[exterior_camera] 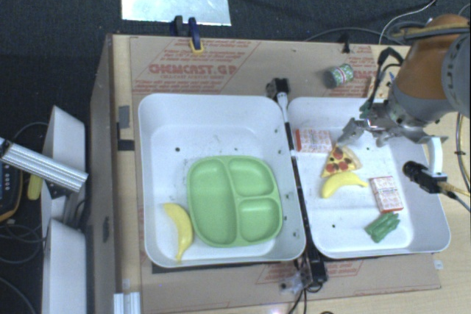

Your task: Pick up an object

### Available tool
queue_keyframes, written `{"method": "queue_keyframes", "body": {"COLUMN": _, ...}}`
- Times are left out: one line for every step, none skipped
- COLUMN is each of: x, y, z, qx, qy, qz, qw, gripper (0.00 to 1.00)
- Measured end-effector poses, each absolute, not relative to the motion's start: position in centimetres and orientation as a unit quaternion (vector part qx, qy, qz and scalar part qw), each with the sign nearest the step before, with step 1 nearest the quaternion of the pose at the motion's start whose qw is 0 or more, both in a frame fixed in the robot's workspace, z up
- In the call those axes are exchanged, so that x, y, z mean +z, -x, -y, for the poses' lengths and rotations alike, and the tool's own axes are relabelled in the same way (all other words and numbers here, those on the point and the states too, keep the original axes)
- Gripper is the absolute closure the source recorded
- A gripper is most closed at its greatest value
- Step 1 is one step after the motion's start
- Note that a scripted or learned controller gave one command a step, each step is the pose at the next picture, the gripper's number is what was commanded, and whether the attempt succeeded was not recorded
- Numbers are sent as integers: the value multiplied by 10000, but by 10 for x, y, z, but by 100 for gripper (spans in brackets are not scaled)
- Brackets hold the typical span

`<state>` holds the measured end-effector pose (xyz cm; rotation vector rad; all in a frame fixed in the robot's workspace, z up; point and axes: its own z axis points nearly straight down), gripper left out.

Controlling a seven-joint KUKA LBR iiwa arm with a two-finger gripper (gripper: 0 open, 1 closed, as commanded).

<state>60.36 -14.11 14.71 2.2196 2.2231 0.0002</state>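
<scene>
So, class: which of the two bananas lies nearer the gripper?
The banana in the right bin, below the pizza slice; the other banana lies in the left bin.

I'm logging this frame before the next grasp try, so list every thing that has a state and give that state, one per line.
Gripper: over the right bin, above the pizza slice, holding nothing visible.
Pizza slice: flat in the right bin, touching the banana below it.
Banana: lying in the right bin.
Green plate: upright in the left bin, compartments bare.
Second banana: lying beside the plate.
Green pepper: lying in the right bin.
</scene>
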Motion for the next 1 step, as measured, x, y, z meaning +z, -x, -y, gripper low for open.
{"method": "queue_keyframes", "body": {"x": 87, "y": -575, "z": 95, "qx": 20, "qy": -7059, "qz": -7083, "qw": 18, "gripper": 0}}
